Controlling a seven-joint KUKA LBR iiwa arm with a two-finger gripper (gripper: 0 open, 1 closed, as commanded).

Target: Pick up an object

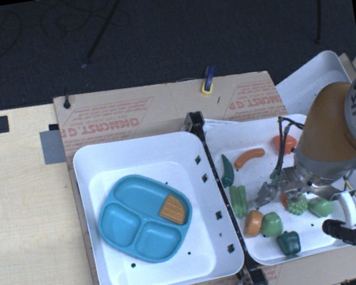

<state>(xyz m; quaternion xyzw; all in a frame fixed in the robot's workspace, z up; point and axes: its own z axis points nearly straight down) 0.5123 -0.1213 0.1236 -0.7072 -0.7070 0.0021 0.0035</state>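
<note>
The right bin [252,139] holds several toy foods: an orange sausage [249,157], a red piece [287,144], a dark green pod [227,171], a green block [239,200], an orange fruit [252,223], a green apple [271,224], a dark green pepper [289,242], a bumpy green bunch [298,205] and a light green piece [322,206]. My gripper [269,192] hangs low over the middle of this bin, just right of the green block and left of the bumpy bunch. The arm's orange band [327,125] hides the bin's right part.
The left bin [101,165] holds a blue divided plate [143,216] with a tan waffle piece [173,209] in one compartment. A black divider [217,193] runs between the bins. A black part [341,229] of the arm sticks out over the right bin's front corner.
</note>
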